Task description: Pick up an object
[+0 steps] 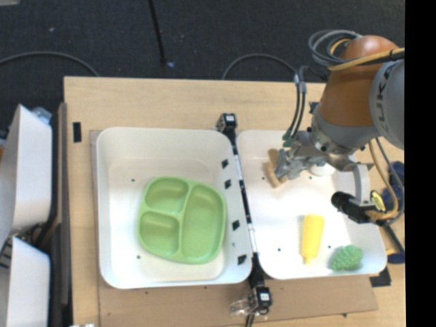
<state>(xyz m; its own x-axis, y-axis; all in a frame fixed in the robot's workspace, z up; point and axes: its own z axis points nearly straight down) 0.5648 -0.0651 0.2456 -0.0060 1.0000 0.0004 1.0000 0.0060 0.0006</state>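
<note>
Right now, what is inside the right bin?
The right bin holds a yellow piece, a bumpy green piece and a tan block close to the gripper. The arm covers the bin's far right corner, so anything there is hidden.

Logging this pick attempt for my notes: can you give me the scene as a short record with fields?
left white bin: light green divided plastic plate
right white bin: tan wooden block; yellow corn-shaped toy; green bumpy toy
hand: over the right white bin, right beside the tan wooden block
grasp: cannot tell
</note>
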